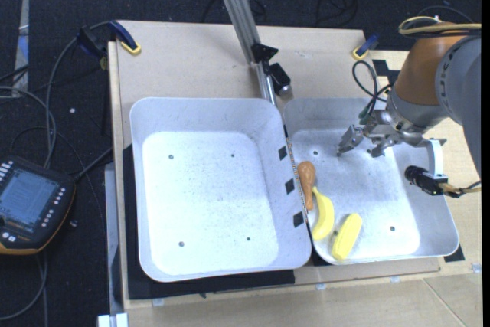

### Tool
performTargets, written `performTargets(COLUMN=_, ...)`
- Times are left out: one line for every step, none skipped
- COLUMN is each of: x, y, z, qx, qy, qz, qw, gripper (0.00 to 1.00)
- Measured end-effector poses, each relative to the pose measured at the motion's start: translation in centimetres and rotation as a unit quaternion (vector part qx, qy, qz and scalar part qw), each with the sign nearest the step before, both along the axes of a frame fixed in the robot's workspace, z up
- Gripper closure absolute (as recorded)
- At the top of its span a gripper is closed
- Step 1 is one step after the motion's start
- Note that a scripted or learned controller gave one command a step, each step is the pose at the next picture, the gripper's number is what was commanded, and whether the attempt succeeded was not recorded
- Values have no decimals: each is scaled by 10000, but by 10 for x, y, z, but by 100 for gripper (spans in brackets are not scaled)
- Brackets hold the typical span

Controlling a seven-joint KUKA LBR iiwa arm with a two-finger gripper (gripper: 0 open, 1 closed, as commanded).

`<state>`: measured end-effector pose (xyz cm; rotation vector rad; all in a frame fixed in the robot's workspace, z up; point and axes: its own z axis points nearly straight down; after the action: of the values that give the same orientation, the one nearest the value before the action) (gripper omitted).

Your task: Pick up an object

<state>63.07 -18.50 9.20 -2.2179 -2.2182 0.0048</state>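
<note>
Pale wood makes up the tabletop (321, 50), and I see two white bins on it, side by side. I read the left bin (207, 188) as bare of objects; the right bin (367, 188) holds everything I could go for. The arm (436, 80) comes in over the right bin's far right corner, grey with its orange band. Its claw (358, 140) hangs over the far half of that bin, with nothing between the fingers; whether they are spread or pressed together I cannot tell from this angle.

Three objects cluster along the near left side of the right bin: a yellow banana (325, 217), a yellow block (346, 235) just beside it toward the near edge, and a brown wooden piece (307, 180) touching the banana's far end. From the claw, the banana lies toward the near left corner, its long axis running roughly far to near, so I judge the next move as a short travel that way, then a descent.
</note>
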Motion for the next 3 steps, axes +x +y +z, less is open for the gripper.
performTargets(x=2, y=-1, z=14, qx=-9, qy=-35, qz=0, qw=10000, gripper=100)
performTargets(x=5, y=8, z=61, qx=-10, qy=-48, qz=4, qw=10000, gripper=100)
performTargets(x=10, y=17, z=114, qx=-10, qy=-52, qz=6, qw=10000, gripper=100)
